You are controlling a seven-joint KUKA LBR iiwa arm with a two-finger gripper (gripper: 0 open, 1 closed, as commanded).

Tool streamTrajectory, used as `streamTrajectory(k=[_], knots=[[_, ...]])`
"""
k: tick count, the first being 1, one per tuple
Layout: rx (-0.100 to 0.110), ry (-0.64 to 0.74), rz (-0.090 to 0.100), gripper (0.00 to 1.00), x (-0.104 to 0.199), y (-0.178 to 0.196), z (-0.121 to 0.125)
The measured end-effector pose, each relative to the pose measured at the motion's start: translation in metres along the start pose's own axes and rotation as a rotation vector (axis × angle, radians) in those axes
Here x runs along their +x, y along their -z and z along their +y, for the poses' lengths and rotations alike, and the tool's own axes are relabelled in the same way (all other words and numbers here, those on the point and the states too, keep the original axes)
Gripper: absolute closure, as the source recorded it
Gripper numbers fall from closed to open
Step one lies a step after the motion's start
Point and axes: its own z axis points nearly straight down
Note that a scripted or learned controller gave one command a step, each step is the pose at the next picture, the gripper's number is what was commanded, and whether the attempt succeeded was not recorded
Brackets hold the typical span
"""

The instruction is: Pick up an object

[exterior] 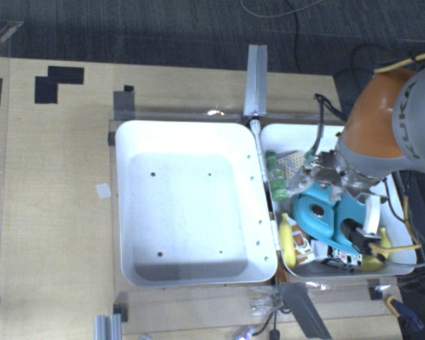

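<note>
two bins: shallow white trays side by side on the wooden bench (49, 211), parted by a grey metal rail (256, 83) that rises at their far edge.
left bin (191, 204): the larger share of the view, its white floor bare apart from a few small dark dots.
right bin (404, 257): crowded with objects, its near right corner and rim showing white; the arm covers much of its far half.
arm (400, 126): grey with an orange band, reaching in from the right and bent down over the right bin.
gripper (333, 183): low over the right bin's middle, just above the blue object; whether the fingers are apart or together i cannot tell, as the wrist hides them.
blue object (326, 214): a light blue plastic thing with a round part, lying in the middle of the right bin, directly below the gripper.
yellow object (287, 236): long and banana-like, against the right bin's left wall, just beside the blue object.
green object (275, 172): small, at the left wall toward the far side.
black cable (297, 6): looped on the dark floor beyond the bench.
</note>
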Motion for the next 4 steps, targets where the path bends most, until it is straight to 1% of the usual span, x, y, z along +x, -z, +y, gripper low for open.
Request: streamTrajectory(k=[1,2,3,4], knots=[[0.002,0.019,-0.001,0.00,-0.058,-0.050,0.016],[-0.021,0.186,0.007,0.00,-0.072,-0.064,0.004],[-0.054,0.068,0.003,0.00,-0.059,-0.072,0.032],[-0.068,0.072,0.001,1.00,-0.059,-0.058,0.036]])
